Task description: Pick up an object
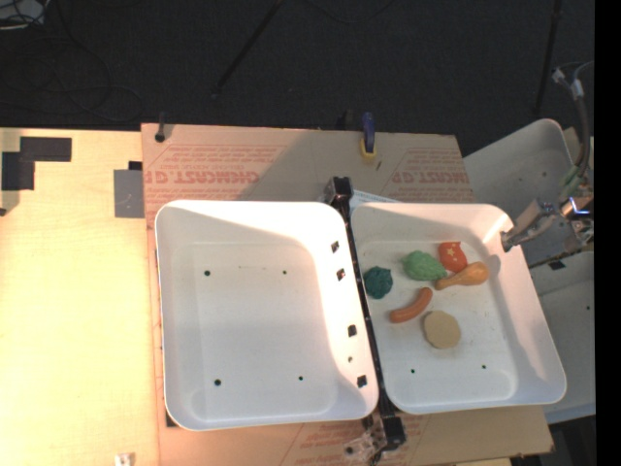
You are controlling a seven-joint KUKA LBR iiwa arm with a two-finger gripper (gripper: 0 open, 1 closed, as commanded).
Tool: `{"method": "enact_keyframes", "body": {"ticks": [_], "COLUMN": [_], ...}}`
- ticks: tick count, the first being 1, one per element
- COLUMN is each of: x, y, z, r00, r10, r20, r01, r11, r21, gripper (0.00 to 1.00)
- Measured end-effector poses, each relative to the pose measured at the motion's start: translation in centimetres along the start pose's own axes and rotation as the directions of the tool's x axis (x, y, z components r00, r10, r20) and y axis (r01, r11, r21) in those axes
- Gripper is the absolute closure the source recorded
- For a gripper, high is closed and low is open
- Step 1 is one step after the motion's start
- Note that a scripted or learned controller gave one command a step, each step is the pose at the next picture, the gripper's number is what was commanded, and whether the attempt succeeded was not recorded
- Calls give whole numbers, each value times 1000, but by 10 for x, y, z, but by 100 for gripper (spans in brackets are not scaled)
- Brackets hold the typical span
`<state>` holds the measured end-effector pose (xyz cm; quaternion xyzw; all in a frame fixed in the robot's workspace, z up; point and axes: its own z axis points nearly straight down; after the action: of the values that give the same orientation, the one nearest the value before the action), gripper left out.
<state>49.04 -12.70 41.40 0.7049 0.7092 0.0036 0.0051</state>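
just off the right bin (524,377), the gripper (514,236); jaws' state unclear.

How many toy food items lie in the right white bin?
6, clustered in its upper middle: dark teal lump nearest the divider, green leafy piece, red piece, orange gourd-shaped piece, reddish sausage, round tan disc lowest. None seems hidden.

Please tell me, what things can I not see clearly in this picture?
- Gripper, camera view: small at the right bin's edge; finger state unreadable.
- Arm: cut off by the frame's right edge.
- Dark green lump: too small to identify.
- Orange piece: partly overlapping the red one; shape unclear.
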Motion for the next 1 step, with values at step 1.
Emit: {"method": "enact_keyframes", "body": {"ticks": [1], "x": [-2], "y": [0], "z": [-1], "r00": [1000], "r10": [3], "r20": [-1], "r01": [-3], "r11": [1000], "r21": [15], "gripper": [100]}}
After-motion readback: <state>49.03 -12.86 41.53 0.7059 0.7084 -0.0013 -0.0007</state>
